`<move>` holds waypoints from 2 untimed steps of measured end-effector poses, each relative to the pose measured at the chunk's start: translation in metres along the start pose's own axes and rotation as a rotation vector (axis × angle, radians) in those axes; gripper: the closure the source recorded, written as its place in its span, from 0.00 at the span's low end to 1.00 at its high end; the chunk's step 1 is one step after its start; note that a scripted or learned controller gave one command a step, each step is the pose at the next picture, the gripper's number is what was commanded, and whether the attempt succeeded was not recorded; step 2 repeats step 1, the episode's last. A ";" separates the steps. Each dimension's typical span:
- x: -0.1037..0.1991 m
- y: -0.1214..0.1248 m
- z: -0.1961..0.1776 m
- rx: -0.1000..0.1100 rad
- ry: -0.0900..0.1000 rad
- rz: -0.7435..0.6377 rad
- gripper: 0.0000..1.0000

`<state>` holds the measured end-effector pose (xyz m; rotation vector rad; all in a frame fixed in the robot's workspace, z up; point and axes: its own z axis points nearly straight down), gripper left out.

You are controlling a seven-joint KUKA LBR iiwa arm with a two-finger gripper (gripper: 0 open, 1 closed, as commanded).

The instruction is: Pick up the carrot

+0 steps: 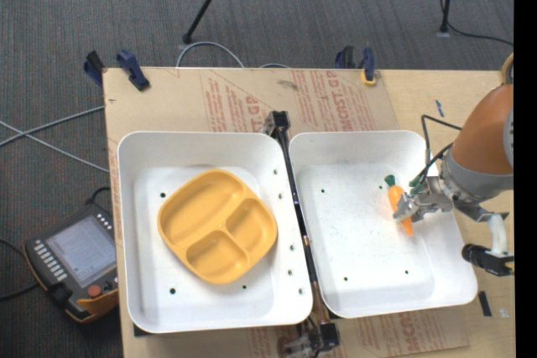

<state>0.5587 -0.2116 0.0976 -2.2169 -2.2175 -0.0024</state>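
There are two white bins, one yellow plate, one carrot and one arm with its gripper.

The left bin (134, 180) holds the yellow plate (217, 224), a rounded tray with three compartments, lying flat near the bin's middle. Nothing else lies in that bin.

The right bin (361, 264) sits just beside the left one, their rims meeting along a dark strip. In it lies the carrot (396, 199), orange with a green top, at about three o'clock from the bin's middle, close to the right wall. Its green end points toward eleven o'clock and its orange tip toward five o'clock.

The gripper (414, 205) has its metal fingers down at the carrot, on the carrot's three o'clock side and overlapping its lower part. The fingers look closed in around the carrot's body, pinching it, with the orange tip showing below them. Whether the carrot is off the bin floor cannot be told.

The arm (491, 142) comes in from three o'clock, its orange band above the grey wrist.
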 end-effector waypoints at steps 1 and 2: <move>0.092 -0.004 -0.076 -0.005 -0.003 -0.003 1.00; 0.092 -0.004 -0.076 -0.005 -0.003 -0.003 1.00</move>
